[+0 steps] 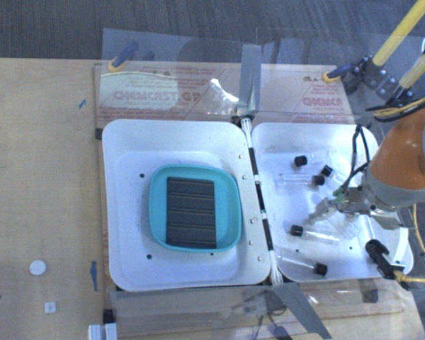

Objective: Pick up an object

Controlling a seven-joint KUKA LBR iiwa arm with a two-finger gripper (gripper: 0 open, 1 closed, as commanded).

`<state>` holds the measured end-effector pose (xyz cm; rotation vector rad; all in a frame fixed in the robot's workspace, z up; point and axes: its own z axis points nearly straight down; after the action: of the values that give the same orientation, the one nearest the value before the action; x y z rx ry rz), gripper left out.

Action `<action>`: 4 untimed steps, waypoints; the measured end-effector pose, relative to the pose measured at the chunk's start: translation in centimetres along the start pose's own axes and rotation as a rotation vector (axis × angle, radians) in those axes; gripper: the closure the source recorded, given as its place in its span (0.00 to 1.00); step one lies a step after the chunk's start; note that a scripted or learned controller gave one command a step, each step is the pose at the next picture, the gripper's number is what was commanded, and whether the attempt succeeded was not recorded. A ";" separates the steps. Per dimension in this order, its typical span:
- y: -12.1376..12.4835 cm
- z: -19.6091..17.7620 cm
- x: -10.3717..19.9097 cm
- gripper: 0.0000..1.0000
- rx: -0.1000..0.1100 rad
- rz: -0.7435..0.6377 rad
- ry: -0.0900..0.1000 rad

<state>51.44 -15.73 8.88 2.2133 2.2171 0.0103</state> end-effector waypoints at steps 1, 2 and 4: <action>5.4 -3.4 -3.2 0.00 0.010 0.027 0.000; 8.6 0.2 -3.9 0.00 0.002 0.072 -0.002; 12.3 -11.7 2.5 1.00 0.010 0.243 -0.001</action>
<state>63.65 -13.19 20.73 2.4719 1.9366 -0.0010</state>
